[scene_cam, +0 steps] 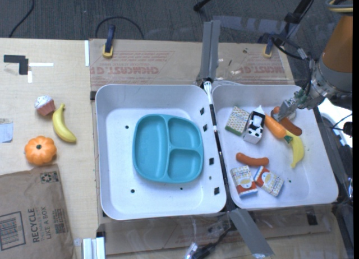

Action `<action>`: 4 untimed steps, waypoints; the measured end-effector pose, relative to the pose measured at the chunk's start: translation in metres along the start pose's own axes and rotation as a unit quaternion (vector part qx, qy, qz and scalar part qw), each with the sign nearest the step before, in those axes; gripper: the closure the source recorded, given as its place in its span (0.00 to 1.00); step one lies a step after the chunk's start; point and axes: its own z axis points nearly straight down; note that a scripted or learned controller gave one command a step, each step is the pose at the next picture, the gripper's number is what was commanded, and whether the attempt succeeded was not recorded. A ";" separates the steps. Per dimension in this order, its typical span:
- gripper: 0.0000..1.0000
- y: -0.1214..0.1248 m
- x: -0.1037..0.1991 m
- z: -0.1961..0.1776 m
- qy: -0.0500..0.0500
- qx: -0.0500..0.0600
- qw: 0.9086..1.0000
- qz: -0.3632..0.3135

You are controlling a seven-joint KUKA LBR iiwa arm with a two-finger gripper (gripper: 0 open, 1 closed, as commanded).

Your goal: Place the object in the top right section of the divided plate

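1. At the far left, on the wooden bench top [73, 84], lie a small cupcake toy [45, 105], a yellow toy banana [63, 124] and an orange toy pumpkin [40, 151]. They are outside the bins, well apart from the work.
2. The left white bin [112, 196] holds the turquoise divided plastic plate [168, 148]. All three sections of the plate look bare, so nothing is placed yet. The top right section [184, 133] is the one toward the divider between the bins.
3. The right white bin [320, 190] holds the candidates: a green patterned box [237, 120], a black-and-white carton [254, 127], an orange toy carrot [276, 128], a reddish sausage [290, 126], a second yellow banana [297, 149], another sausage [252, 160], and two small orange-white packets [244, 178] [270, 181].
4. The gripper [290, 108] hangs at the upper right of this bin, just above the carrot and the reddish sausage. I cannot tell whether it is released or clenched, and I see no object in it.
5. I judge that the step in hand is the pick. Which object is the target is not certain; the carrot or the sausage is nearest.
6. The next move calls for a firm grasp, a lift over the divider, then a travel left to the top right section.
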 end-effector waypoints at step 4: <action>1.00 0.021 0.238 0.049 0.001 0.002 0.996 -0.088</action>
